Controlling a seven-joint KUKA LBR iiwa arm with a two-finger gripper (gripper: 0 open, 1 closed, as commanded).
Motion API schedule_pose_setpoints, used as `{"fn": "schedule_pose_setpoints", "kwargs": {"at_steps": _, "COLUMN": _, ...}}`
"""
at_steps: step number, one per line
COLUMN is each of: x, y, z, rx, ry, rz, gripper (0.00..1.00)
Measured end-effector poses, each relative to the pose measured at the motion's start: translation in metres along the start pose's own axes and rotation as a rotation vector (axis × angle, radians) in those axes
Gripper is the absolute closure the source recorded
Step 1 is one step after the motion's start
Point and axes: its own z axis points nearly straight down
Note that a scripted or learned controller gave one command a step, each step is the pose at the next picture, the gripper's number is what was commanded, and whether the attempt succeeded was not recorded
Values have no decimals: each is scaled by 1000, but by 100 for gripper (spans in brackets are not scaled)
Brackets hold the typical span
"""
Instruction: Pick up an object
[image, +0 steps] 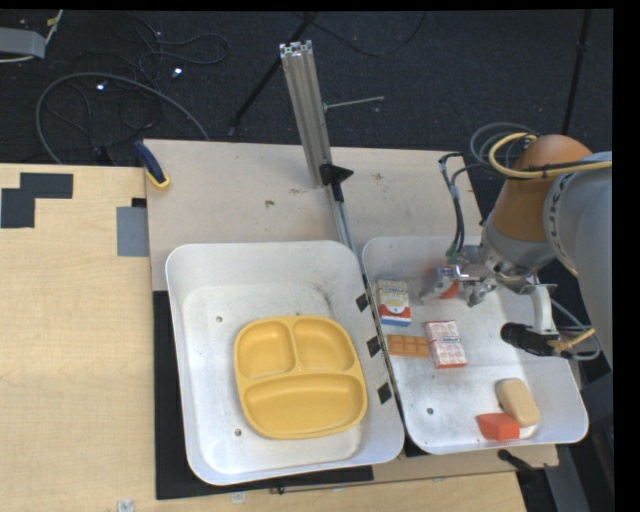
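1. Orange block (497, 427) and tan bar (518, 399) lie touching at the near right corner of the right bin (566, 420), untouched.
2. Yellow tray (298, 376), three-sectioned, lies flat in the left bin (200, 300), well apart from the arm.
3. A red-patterned packet (446, 343) and a brown wafer (405, 346) lie mid-bin, just beside each other; a small carton (394, 304) lies just beyond the wafer, by the bin's left wall.
4. Farthest back, the gripper (462, 279) hangs low over the far part of the right bin, near the carton and packet. Its fingers are too small and cluttered to read, so I cannot tell whether they are spread or pressed together; nothing shows between them.
5. Judged from this, the pick is not yet done: every object rests on a bin floor. Choosing, closing and lifting all remain.
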Motion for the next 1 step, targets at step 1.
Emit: {"fn": "schedule_pose_setpoints", "kwargs": {"at_steps": 1, "x": 1, "y": 0, "z": -11, "rx": 4, "ry": 4, "rz": -1, "gripper": 100}}
